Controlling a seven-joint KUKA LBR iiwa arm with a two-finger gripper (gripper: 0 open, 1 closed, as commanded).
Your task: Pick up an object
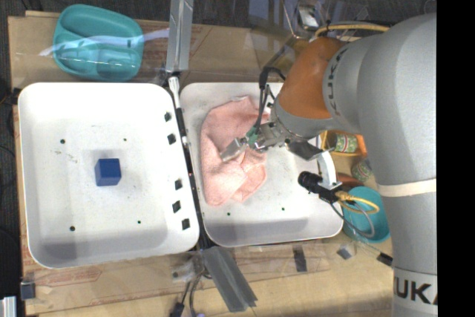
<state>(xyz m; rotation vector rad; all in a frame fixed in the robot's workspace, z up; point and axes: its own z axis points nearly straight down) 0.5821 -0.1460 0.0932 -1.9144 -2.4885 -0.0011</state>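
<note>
From my remote station I see the gripper (239, 148) resting on a soft, crumpled pink cloth (230, 159) in the right bin (256, 234); its metal fingers stand slightly apart over the folds. A hard blue cube (108, 171) sits in the smooth left bin (44, 234).

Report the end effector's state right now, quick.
End effector: over the pink cloth in the right bin; whether it is open, closed or holding anything cannot be told.

Pink cloth (231, 154), blue cube (108, 171)
</note>
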